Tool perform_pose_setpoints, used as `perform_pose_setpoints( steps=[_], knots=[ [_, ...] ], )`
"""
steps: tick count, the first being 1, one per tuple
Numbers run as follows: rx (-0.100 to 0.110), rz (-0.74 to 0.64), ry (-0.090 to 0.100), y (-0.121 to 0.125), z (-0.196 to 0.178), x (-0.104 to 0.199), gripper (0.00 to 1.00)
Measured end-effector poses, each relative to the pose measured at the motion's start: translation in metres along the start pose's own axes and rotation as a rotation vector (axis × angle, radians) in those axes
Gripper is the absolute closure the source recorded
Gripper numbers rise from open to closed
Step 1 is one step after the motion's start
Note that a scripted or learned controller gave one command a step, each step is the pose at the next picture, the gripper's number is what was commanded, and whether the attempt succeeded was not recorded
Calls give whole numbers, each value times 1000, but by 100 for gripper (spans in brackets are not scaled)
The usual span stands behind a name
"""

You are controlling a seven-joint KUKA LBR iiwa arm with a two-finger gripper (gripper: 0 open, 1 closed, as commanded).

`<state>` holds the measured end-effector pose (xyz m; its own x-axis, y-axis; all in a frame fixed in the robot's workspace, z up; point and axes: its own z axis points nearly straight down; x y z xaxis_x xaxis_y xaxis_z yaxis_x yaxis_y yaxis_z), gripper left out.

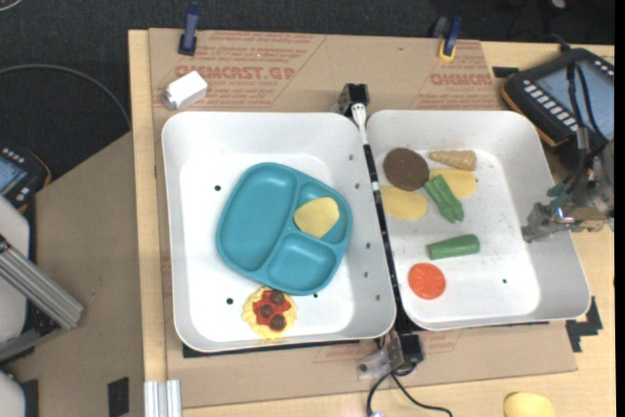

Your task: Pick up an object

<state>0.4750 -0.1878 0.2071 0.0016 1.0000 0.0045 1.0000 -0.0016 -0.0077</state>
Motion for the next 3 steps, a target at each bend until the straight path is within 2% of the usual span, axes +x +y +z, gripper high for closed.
perform_pose_setpoints(
  steps=[1,2,3],
  knots=[
    [-5,0,-4,20,40,-36,100],
    [-17,-12,-3,6,-48,57,100],
    [-8,4,-6,3,-21,-20,100]
  ],
)
